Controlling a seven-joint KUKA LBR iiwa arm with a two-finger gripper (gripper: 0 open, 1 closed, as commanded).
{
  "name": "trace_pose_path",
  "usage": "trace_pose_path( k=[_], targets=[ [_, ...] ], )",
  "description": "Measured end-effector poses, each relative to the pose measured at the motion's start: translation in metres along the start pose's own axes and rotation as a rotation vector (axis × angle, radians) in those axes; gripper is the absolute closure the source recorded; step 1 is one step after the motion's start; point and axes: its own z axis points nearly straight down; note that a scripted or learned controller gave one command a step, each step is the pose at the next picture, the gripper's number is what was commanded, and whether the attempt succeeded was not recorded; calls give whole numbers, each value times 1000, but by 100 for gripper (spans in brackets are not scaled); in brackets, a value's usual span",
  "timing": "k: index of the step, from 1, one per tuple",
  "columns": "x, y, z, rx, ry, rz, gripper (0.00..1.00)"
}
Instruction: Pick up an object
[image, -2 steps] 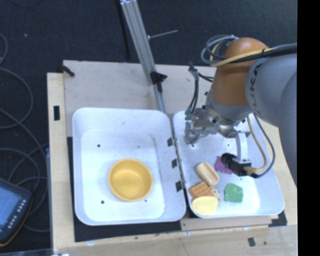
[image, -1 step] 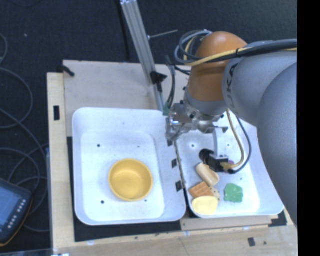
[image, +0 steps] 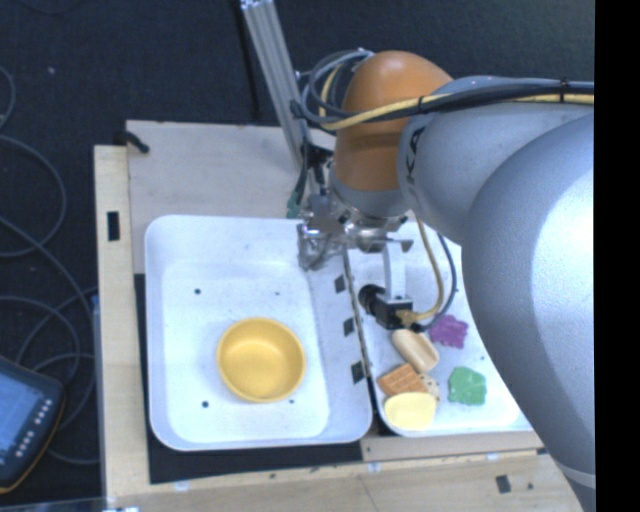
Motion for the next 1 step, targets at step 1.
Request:
trace_pose_path(
  k=[1],
  targets=[
    [-4,-1,-1,2,-3,3,0]
  ],
)
